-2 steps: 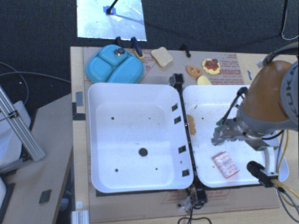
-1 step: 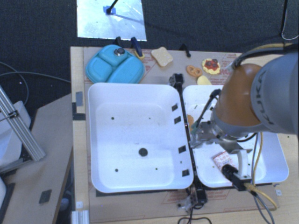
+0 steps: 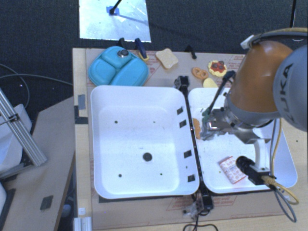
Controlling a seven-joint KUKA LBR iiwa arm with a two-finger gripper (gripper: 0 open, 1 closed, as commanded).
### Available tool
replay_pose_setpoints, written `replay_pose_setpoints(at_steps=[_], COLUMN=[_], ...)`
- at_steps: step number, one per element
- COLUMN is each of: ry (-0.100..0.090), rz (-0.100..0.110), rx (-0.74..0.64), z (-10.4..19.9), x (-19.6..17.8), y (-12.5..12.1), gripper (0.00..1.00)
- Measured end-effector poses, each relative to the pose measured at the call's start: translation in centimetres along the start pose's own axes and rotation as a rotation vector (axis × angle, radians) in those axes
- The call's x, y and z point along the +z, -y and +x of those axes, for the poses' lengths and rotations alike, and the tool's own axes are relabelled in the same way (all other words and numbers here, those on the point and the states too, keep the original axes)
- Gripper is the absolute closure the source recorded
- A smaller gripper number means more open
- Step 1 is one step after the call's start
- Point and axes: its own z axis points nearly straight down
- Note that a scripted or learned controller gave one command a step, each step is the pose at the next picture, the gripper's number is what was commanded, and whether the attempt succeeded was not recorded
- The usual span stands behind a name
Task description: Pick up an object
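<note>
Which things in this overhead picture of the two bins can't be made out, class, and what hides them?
- Gripper: finger state unclear; the arm's body covers it in the camera view.
- Orange item in the right bin: mostly hidden by the gripper.
- Red-and-white packet: print too small to read.

Two white bins (image 3: 139,100) sit on a tan bench (image 3: 125,211). At its far edge lie a light-blue tray (image 3: 118,67) and a red-and-yellow toy (image 3: 217,68). The arm (image 3: 262,78) is grey and orange.
</note>
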Motion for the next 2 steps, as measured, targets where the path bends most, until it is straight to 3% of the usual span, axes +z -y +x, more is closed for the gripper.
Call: replay_pose_setpoints(at_steps=[1, 2], ry=[0.003, 0.0], rz=[0.013, -0.009], rx=[0.009, 0.0], z=[-2.5, -1.2], x=[4.4, -13.5], y=[0.1, -0.4], gripper=[1.0, 1.0])
